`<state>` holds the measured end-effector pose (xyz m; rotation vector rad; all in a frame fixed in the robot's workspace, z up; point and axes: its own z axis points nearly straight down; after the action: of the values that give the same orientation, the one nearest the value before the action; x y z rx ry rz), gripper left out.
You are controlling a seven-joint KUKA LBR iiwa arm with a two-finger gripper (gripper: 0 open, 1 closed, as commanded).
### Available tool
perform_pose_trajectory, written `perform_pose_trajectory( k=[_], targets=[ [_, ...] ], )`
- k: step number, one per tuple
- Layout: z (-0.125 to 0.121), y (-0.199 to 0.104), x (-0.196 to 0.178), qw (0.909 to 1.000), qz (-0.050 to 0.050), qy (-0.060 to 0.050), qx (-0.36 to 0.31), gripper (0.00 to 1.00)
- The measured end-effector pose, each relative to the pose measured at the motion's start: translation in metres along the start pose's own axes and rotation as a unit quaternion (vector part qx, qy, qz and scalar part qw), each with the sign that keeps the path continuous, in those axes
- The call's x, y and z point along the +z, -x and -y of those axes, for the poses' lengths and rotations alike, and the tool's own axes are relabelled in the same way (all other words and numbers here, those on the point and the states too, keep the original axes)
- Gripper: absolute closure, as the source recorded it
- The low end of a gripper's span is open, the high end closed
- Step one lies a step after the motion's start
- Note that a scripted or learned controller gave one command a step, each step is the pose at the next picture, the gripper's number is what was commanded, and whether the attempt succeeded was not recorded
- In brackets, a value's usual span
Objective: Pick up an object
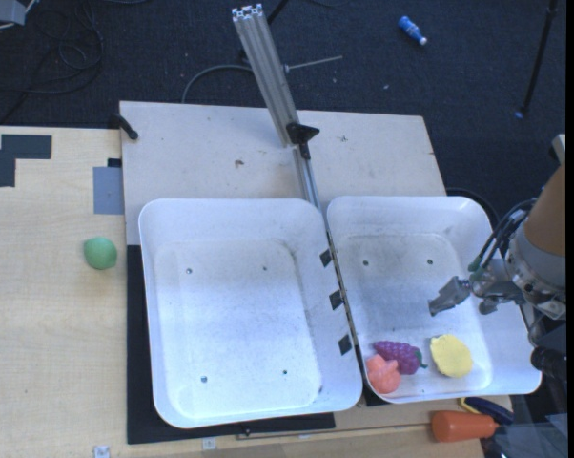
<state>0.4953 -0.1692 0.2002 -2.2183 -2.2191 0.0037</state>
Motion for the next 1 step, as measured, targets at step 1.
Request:
perform_pose_trajectory(
  k=[1],
  targets=[
    [0.0029, -0.0004, 0.0629, 1.0000, 0.000, -0.001, 0.000, 0.00]
  ],
)
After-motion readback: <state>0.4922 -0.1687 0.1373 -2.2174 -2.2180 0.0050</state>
